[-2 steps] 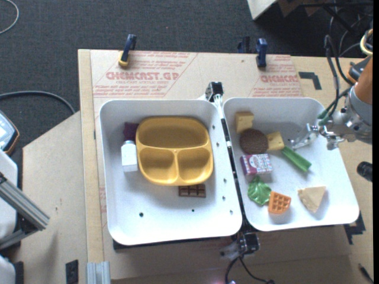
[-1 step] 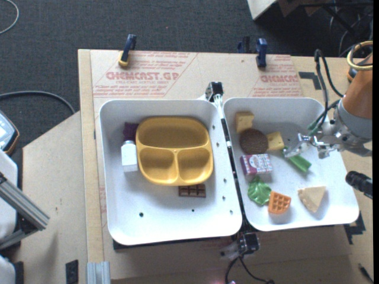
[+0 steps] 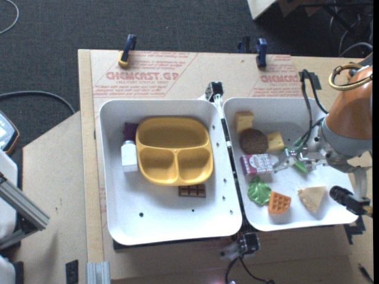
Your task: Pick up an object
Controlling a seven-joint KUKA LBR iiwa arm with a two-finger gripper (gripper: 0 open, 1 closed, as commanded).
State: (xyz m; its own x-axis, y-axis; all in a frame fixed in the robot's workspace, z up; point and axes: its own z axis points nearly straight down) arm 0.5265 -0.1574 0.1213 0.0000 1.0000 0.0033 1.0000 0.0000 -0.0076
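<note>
**Operator:** Pink carton (image 3: 256, 164), that is what I am lining up on. It lies in the right bin (image 3: 263, 222), left of centre, below the brown round cookie (image 3: 254, 140).

**Colleague:** And where is your gripper (image 3: 288, 157) from it?

**Operator:** Just to the carton's right, low over the bin floor, with the arm (image 3: 349, 120) coming in from the right side. So the carton lies straight ahead of the fingers, along the line of reach.

**Colleague:** Which way does the carton run?

**Operator:** Its long side runs roughly left to right in my view, close to the reach line. I judge the fingers would have to straddle its short width.

**Colleague:** Are the fingers spread?

**Operator:** I cannot tell. The metal at the tip is small and tangled with something green (image 3: 300, 165) beside it, and I see nothing clearly between the fingers.

**Colleague:** Anything crowding it?

**Operator:** A green leafy piece (image 3: 258, 191) sits just below the carton, and a yellow cheese wedge (image 3: 275, 140) lies above the gripper's path. The waffle (image 3: 279, 203) and the pale triangle (image 3: 312, 197) are nearer the front edge. The left bin (image 3: 118, 218) holds the yellow tray (image 3: 174, 148); I leave that alone.
</note>
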